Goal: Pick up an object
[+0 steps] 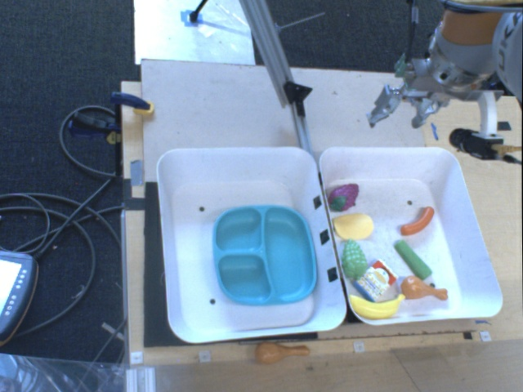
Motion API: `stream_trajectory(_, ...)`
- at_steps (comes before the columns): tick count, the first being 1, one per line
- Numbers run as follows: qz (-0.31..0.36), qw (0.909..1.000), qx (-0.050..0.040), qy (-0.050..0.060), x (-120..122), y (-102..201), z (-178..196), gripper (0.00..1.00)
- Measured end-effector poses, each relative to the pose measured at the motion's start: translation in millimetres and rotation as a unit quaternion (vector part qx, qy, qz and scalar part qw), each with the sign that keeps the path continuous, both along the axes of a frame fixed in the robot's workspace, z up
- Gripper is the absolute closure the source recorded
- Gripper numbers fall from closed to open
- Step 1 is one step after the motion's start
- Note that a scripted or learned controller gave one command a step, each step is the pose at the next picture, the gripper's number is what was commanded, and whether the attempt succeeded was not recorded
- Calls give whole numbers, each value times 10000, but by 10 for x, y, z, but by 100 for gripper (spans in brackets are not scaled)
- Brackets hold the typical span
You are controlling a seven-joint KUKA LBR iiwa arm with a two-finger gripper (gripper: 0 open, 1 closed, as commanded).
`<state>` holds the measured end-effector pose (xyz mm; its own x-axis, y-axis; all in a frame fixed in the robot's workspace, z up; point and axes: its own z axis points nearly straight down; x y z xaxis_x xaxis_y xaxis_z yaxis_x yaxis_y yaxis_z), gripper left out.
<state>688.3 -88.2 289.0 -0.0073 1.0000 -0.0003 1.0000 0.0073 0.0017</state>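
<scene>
In right bin, sausage (417, 220) diagonal

The arm (478, 11) is seen coming in from the upper right corner, with the orange band sat right above the grey wrist and some dark cabling looped around it. The gripper (400, 109) is hung off the wrist pointing down and to the left, and its two fingers are spread apart with a clear gap between the tips, nothing being held between them. The left finger (382, 109) is angled outward a bit more than the other one.
</scene>
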Motion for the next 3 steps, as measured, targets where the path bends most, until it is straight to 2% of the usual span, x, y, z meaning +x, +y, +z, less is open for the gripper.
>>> stream_trajectory(1, 3, 10000, -3, 1, -1, -3, 1, 0)
stream_trajectory(3, -36, 10000, 0, 31, -51, -60, -1235, 0)
